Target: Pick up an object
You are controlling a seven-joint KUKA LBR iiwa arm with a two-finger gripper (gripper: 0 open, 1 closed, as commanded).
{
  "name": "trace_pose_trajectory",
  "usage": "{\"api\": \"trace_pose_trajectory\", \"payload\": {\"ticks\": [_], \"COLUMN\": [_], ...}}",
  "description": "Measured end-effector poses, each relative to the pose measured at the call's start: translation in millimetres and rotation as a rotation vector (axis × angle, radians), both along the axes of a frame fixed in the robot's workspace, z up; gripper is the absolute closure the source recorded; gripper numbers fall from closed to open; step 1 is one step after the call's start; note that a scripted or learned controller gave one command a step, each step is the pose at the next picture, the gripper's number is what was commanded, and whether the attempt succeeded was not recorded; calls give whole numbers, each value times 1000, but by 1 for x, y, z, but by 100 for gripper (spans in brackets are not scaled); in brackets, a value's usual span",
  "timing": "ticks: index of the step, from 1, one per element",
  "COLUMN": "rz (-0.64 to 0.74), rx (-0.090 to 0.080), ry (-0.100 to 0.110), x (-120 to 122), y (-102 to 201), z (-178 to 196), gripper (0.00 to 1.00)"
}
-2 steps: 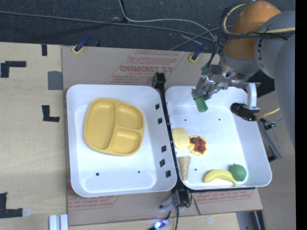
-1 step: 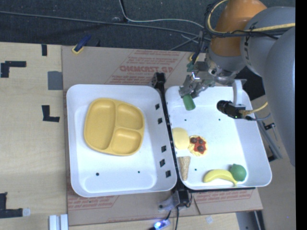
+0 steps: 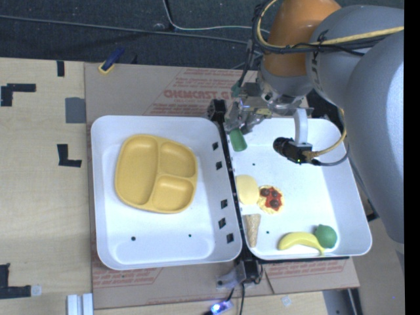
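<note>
Two bins meet just below my gripper (image 3: 239,125), which pinches a small green object (image 3: 237,141) over the right bin's (image 3: 328,195) far-left corner; open white floor lies rightward, my wrist tilted down-left.

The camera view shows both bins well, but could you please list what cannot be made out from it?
- Gripper: its finger state, masked by the wrist hardware above it in the camera view.
- Green object below the gripper: too small to identify; held or resting, unclear.
- Red-topped item in the right bin: blurred, identity unclear.
- Arm: cut off by the top and right edges.
</note>
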State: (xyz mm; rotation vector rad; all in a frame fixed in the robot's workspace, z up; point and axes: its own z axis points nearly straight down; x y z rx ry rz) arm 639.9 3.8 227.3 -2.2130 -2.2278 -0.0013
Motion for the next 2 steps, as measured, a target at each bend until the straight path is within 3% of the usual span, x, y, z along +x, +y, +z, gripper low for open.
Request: {"api": "trace_pose_trajectory", "payload": {"ticks": [1,2], "rz": [-2,0], "rx": [-2,0], "ry": [2,0], "x": [1,1], "y": [49,98], "z": [-12,3], "gripper": [100,100]}}
